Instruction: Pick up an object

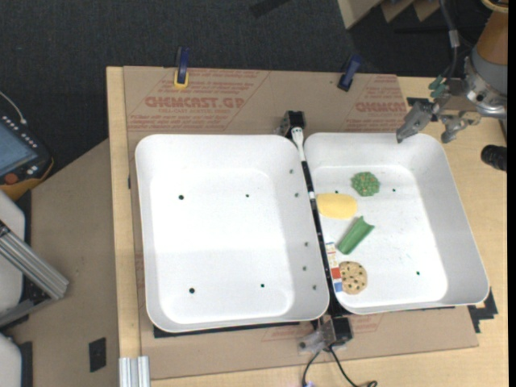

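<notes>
Currently you are at approach step: the claw [429, 125] hangs open and empty above the far right corner of the right bin [451, 216]. All objs lie below-left of it: green ball [365, 184] nearest, then yellow piece [337, 206], green stick [355, 235], and cookie [351, 276] farthest. Next you need move over one obj and descend.

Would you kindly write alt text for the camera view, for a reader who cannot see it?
A robot gripper, fingers open, hovers above the far right corner of the right bin, holding nothing. That bin holds a green ball, a yellow lemon, a green stick and a cookie, clustered near the left bin.
</notes>
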Controlling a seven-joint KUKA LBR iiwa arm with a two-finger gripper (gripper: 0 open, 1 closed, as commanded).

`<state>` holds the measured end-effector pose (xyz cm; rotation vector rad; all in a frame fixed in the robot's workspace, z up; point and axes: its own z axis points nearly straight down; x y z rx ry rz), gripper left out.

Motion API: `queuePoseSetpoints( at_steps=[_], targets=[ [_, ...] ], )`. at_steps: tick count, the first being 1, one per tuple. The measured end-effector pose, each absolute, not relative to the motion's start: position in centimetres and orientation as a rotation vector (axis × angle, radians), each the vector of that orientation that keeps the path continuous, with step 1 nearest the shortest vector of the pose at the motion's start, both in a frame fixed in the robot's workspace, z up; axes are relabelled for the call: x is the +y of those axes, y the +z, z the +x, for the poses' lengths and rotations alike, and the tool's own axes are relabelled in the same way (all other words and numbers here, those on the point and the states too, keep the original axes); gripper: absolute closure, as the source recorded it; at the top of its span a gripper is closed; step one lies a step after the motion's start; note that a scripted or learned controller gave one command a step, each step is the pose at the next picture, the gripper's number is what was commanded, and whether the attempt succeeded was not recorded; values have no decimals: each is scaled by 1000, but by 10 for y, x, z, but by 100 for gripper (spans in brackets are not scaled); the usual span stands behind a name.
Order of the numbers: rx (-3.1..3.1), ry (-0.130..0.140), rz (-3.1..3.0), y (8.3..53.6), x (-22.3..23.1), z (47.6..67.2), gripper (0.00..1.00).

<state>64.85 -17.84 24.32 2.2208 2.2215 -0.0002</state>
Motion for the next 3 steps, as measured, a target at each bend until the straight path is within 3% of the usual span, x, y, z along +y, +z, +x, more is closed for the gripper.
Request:
queuePoseSetpoints(
  at_steps=[1, 2, 3],
  targets=[
    [2214, 20, 2204, 431, -136, 589, 0],
    [2219, 3, 2214, 430, -138, 590, 100],
    [2222, 8, 2213, 470, -102, 544, 100]
  ],
)
